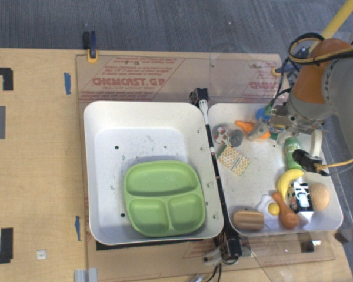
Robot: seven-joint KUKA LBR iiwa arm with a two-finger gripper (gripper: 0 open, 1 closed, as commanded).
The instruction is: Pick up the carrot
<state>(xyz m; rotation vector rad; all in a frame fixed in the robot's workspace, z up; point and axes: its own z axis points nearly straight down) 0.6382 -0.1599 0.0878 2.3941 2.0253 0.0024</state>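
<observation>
Orange carrot [244,125] lies near the right bin's [335,216] far wall, the tool [275,124] beside it, grip state unclear.

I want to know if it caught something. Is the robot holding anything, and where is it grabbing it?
Cannot be told. The gripper is low in the right bin, right beside the carrot, but the wrist hides whether anything is gripped.

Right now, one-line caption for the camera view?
Arm over right bin, near carrot; green tray in left bin.
</observation>
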